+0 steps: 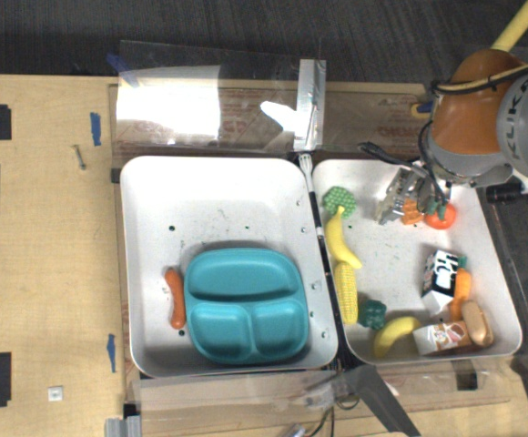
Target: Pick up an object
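Two white bins sit side by side on my bench; I take the teal tray (pixel 244 303) in the left bin (pixel 209 189) as landmark. My gripper (pixel 401 200) hangs up and right of it in the right bin (pixel 501 271), beside a small orange-red toy (pixel 432 214); how wide it stands, I cannot tell. That toy looks light, stiff, slick plastic: I'd pinch across its middle.

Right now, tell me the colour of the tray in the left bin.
Teal; the tray shows plainly in the camera view.
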`<action>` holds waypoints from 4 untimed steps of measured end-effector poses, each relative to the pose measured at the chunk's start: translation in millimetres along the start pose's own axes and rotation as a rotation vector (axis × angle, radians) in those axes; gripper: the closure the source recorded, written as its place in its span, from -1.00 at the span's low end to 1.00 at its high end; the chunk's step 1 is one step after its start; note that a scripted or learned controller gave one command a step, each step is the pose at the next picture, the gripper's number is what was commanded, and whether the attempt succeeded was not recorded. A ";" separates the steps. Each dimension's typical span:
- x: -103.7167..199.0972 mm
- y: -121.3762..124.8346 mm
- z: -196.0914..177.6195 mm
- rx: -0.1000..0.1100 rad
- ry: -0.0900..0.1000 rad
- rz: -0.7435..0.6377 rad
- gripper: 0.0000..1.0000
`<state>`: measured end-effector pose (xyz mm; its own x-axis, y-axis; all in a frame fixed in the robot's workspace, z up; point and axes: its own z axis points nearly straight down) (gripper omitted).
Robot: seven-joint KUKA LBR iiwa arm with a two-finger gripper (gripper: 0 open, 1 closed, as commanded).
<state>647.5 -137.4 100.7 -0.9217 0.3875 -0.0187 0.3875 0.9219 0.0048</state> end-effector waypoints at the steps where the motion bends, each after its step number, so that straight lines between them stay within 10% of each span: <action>1: -1.4 9.8 -134.6 0.000 -0.003 -0.100 1.00; 3: 5.4 56.0 -249.9 0.001 0.004 0.159 1.00; 4: 51.1 0.0 -241.1 0.007 0.015 0.319 1.00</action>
<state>595.8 -117.0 340.8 -0.7538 0.6571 -0.0024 0.6571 0.7538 0.0011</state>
